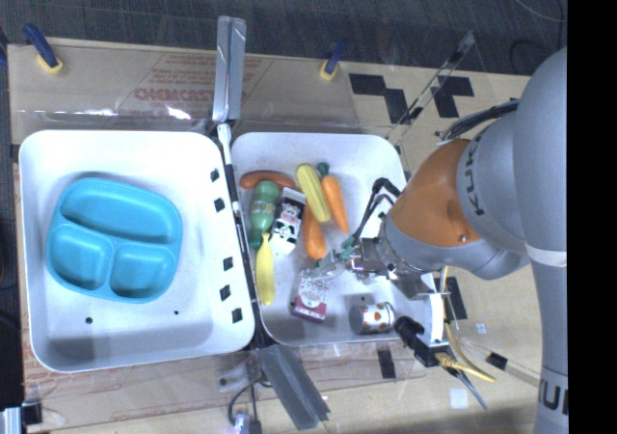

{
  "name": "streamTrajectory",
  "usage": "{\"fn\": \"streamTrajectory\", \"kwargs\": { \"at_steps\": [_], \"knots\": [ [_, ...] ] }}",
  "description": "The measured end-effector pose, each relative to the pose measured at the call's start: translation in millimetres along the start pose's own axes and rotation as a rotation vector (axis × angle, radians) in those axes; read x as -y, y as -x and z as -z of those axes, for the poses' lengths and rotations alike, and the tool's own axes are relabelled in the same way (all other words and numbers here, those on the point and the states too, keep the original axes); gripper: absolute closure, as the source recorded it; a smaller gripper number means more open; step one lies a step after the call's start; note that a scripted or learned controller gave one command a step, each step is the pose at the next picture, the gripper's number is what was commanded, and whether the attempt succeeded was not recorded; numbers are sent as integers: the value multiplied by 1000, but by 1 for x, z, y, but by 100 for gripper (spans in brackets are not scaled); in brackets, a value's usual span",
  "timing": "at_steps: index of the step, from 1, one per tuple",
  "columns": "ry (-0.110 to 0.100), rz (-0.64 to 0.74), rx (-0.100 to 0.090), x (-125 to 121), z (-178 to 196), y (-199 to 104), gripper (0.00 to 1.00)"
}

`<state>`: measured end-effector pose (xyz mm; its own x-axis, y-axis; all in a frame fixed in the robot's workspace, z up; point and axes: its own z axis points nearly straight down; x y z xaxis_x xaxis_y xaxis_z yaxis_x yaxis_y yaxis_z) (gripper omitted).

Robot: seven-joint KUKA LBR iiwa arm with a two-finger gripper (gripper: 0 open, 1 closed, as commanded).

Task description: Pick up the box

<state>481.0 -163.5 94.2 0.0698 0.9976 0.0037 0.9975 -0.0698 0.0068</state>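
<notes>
- Looming largest at the right, the grey, smooth-shelled arm (545, 181) bends down over the right bin, its glossy orange band (439, 201) rounded like a dome above the wrist.
- Below that band, the metal gripper (345, 257) hangs low over the middle of the right white shallow plastic bin (376, 148); its tips are lost in clutter and glare, so I cannot tell whether it is open or closed.
- Just left of the gripper stands the small white carton box with a black-and-white cow print and a red top edge (286, 220), tilted, lying between a green round-ended plastic vegetable (262, 210) and an orange plastic carrot (335, 203).
- A yellow ribbed plastic corn cob (312, 193) lies beside the carrot, and a reddish-brown sausage shape (265, 177) sits at the bin's far side.
- A yellow curved plastic banana (264, 271) rests along the bin's left wall.
- A crinkled, shiny packet with a red lower edge (312, 293) lies flat just below the gripper, and a small metallic can (371, 317), perhaps on its side, sits near the bin's front edge.
- The left white bin (39, 172) holds a smooth blue plastic divided tray with three compartments (116, 237).
- Both bins sit on a brown cardboard-covered worktop (125, 75).
</notes>
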Motion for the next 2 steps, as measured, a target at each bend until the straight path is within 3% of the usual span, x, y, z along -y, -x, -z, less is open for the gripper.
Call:
{"fn": "streamTrajectory", "kwargs": {
  "at_steps": [1,2],
  "knots": [
    [-1,5,4,5,-2,-55,0],
    [-1,4,4,5,-2,-55,0]
  ]
}}
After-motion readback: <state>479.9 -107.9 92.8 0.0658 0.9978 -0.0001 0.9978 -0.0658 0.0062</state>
